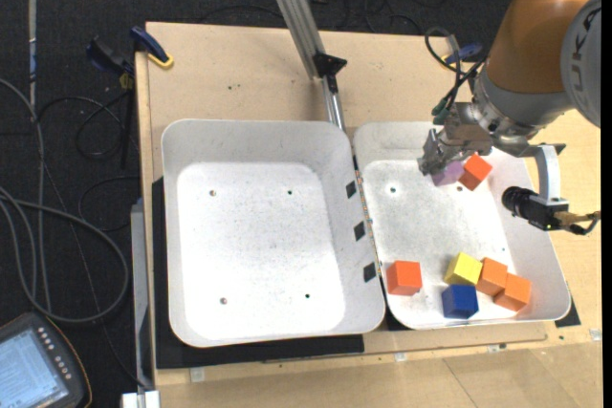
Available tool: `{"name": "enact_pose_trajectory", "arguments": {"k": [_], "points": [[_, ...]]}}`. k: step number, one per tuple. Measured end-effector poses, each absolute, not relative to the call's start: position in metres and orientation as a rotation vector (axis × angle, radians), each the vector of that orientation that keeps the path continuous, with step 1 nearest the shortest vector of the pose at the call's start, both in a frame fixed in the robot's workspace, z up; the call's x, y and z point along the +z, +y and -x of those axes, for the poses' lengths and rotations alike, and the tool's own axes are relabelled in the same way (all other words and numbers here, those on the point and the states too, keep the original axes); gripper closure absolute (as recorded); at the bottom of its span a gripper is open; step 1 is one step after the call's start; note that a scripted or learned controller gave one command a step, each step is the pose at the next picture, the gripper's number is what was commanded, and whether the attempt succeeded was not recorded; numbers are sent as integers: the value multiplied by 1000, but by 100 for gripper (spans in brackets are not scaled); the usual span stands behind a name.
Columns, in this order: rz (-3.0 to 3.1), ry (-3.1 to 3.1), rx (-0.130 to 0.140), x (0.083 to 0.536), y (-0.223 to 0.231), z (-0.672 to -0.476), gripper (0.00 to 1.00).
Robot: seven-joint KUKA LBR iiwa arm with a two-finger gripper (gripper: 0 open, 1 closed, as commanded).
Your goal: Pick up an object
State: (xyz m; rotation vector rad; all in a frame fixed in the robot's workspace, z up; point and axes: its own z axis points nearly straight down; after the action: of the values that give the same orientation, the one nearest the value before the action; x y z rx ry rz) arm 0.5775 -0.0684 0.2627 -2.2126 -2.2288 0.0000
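Observation:
My gripper hangs low over the back of the right bin, under the orange-banded wrist. A small purple block pokes out just below the gripper, partly covered by it. I cannot tell whether the block rests on the bin floor or is lifted. An orange block lies right beside it, on its right.
Near the right bin's front lie an orange cube, a yellow block, a blue cube and two more orange blocks. The left bin sits alongside. A metal pole slants in from behind.

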Motion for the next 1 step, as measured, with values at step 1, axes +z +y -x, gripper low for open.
{"name": "enact_pose_trajectory", "arguments": {"k": [1], "points": [[2215,-2230,-1,248,-30,-605,100]]}}
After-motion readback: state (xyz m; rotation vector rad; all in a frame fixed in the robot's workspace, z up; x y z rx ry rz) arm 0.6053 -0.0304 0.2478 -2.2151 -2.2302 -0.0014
